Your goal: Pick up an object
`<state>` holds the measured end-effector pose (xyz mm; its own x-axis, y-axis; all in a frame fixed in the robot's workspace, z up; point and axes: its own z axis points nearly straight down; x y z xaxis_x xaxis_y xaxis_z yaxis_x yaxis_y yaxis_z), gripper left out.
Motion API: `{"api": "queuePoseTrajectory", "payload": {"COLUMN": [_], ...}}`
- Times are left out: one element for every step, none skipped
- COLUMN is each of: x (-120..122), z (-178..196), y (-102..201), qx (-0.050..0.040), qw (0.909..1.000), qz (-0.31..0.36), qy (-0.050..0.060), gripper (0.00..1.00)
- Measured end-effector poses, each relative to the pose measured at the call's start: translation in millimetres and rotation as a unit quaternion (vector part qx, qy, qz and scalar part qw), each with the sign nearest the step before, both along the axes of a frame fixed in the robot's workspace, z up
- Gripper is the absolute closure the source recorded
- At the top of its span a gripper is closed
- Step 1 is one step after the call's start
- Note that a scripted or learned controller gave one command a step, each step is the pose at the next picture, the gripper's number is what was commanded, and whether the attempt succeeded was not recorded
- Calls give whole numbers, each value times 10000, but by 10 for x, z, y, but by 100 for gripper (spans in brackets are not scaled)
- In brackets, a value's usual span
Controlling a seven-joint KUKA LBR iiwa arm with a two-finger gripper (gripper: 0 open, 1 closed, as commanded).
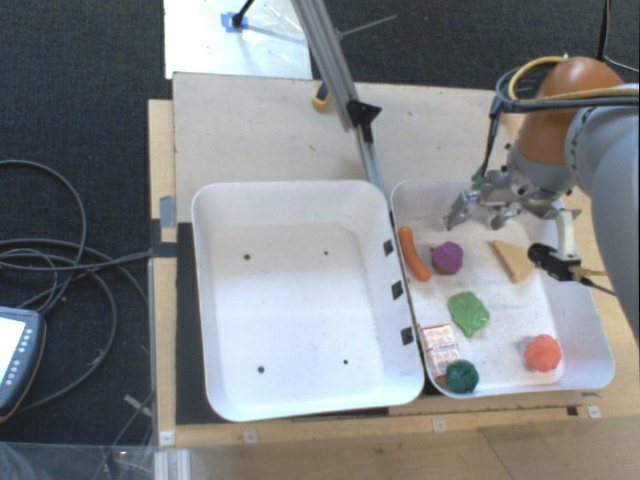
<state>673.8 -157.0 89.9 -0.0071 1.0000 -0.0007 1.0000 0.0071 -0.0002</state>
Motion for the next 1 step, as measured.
{"api": "queuePoseTrajectory", "payload": {"x": [18], "z": [136], "y": [-1], "qx": [-8], "qw": [10000], "qz": [16], "qy": [-28], "gripper": [100]}}
